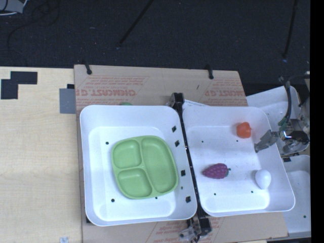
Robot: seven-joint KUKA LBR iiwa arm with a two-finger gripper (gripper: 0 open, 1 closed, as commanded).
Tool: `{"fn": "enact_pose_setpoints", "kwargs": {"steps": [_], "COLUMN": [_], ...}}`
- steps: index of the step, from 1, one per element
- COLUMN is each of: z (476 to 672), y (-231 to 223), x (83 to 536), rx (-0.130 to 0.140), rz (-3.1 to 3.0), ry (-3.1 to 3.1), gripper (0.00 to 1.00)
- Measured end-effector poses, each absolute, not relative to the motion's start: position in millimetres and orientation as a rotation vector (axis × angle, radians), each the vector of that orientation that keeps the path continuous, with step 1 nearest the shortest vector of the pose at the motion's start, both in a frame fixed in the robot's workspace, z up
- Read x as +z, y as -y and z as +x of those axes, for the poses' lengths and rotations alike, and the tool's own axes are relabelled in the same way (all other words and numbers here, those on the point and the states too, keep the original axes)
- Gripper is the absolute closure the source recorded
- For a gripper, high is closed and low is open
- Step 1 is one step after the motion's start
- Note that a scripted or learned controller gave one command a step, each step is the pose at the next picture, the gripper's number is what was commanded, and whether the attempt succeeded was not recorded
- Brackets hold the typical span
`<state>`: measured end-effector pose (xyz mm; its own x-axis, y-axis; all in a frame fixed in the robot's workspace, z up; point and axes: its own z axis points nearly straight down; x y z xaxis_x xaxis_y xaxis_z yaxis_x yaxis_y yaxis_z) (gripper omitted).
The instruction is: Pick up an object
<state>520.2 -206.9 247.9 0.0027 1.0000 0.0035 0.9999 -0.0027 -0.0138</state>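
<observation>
Currently, gripper [271,138]: sitting at the outer edge of the right bin [228,206], over its rim; whether it is released or clenched I cannot tell, and nothing is showing in it.
Nearest thing: an orange ball [244,129] is lying just inside the right bin's far corner, near the gripper and apart from it.
White egg [262,178]: resting by the right bin's outer wall, toward its near corner, below the gripper.
Purple grapes [216,171]: lying mid-floor of the right bin, well apart from the gripper.
Grapes' axis: the long axis is running across the right bin, the stem end pointing toward the outer wall and the blunt end toward the divider.
Left bin [93,135]: holding a green divided plate [144,166] beyond the right bin's divider.
Risk: the round ball and egg are probably going to roll off the fingertips, and the egg is blending into the white wall, so a descent could be striking the rim instead.
</observation>
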Motion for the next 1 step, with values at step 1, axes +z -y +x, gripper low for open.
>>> {"fn": "enact_pose_setpoints", "kwargs": {"steps": [1], "z": [522.5], "y": [206.6], "x": [254.1], "rx": [0.002], "rz": [-2.219], "ry": [2.22], "gripper": [0.0]}}
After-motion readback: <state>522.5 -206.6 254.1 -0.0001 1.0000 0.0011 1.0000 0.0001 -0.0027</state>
